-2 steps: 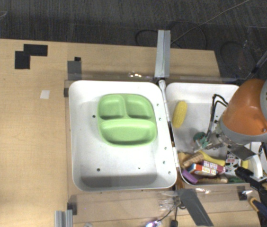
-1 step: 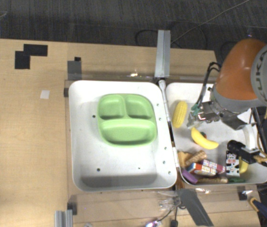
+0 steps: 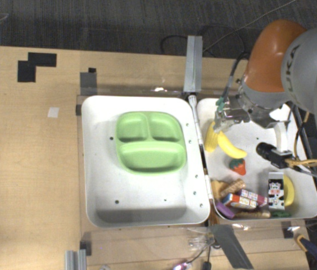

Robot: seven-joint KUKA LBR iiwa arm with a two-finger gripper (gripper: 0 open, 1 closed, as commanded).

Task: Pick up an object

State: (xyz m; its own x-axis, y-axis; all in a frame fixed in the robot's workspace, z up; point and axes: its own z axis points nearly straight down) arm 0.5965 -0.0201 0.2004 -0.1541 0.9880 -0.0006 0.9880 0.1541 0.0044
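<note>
Robot arm, grey with an orange band, reaches in at the upper right of the frame, its bulk hiding the right bin's far corner. Its gripper hangs just above a yellow banana; whether the jaws are spread or pressed together cannot be told. Printing on small boxes lower right is too small to read. Left bin holds a green divided plate.
</note>
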